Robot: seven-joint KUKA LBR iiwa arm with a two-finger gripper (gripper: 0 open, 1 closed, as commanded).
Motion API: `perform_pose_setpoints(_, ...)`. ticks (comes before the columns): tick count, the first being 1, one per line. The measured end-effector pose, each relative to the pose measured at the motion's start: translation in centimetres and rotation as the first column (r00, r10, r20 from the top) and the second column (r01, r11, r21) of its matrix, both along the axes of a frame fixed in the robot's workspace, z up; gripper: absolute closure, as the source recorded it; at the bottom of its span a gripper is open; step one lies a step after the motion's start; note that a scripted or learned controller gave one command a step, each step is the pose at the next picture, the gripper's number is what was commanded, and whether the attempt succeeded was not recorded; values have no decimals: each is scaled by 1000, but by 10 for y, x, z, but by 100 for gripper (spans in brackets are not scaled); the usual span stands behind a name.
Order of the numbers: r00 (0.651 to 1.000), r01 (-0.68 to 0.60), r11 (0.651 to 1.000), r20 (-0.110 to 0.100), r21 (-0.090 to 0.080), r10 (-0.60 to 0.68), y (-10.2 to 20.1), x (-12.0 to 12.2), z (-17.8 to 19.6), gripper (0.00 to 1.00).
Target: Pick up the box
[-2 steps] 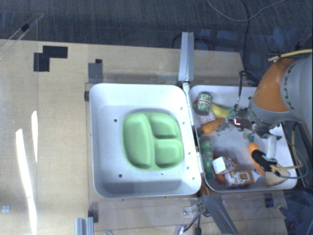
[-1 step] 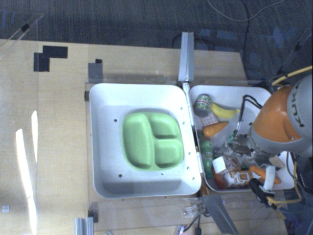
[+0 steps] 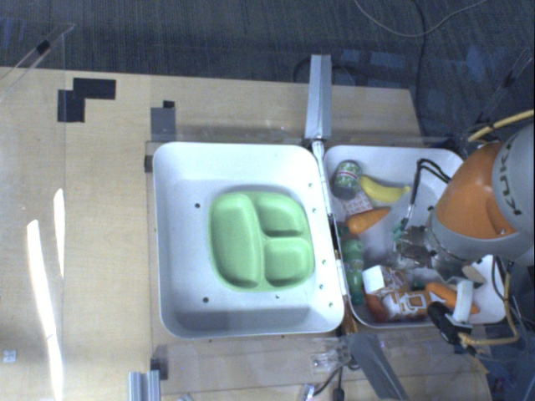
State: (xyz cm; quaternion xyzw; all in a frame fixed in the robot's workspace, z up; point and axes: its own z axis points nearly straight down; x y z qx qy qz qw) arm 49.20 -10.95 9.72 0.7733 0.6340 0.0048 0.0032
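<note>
Orange-banded arm (image 3: 478, 199), pincer (image 3: 411, 249) perhaps hiding box

Single fixed camera above bench (image 3: 100, 224), angled down on both bins, moderate distance.

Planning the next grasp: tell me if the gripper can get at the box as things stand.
Probably yes. The gripper hangs inside the right bin, close above the box at its near edge. Nothing lies on the box, though a carrot and other items crowd it.
</note>
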Motion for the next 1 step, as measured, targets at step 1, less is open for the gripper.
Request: perform_pose_setpoints(1, 1000, 0, 1000, -1, 0, 0, 0, 0, 0, 0)
